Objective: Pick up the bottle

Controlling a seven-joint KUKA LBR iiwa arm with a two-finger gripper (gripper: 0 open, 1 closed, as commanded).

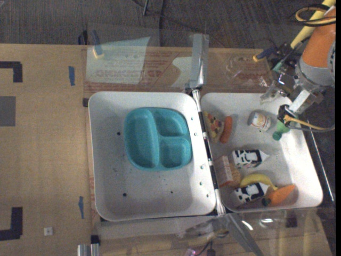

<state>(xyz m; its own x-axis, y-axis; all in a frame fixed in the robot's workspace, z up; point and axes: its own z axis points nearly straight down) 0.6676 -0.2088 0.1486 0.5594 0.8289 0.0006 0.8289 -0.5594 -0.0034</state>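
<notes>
1. Tool (273, 91) at the end of the grey arm (318, 68), hanging over the far right corner of the right bin (305, 164). Open or closed: cannot tell from this angle.
2. Bottle (259, 120), small and pale with an orange label, lying on its side on the floor of the right bin, in the far half. Near the tool but apart from it, and not gripped.
3. Just to the right of the bottle, a small green thing (280, 133), too small to name, close to the right wall.
4. Along the left wall of the same bin, a pizza slice (213, 124), with an orange sausage-shaped piece (227, 129) touching its right side.
5. In the middle of that bin, a cow-patterned carton (248, 157) on its side. Just beside it, toward the left wall, a brown block (226, 170).
6. At the near end, a banana (257, 181) lying over a second carton (246, 194) with the same cow pattern. A carrot (282, 194) just beside them on the right.
7. Left bin (106, 191), holding a teal divided plate (158, 138), flat on the floor toward the far side.
8. Tan tabletop (42, 143) under both bins, with black marks (11, 71) along its left edge and a strip of blue tape (71, 75) near the left bin's far corner.
</notes>
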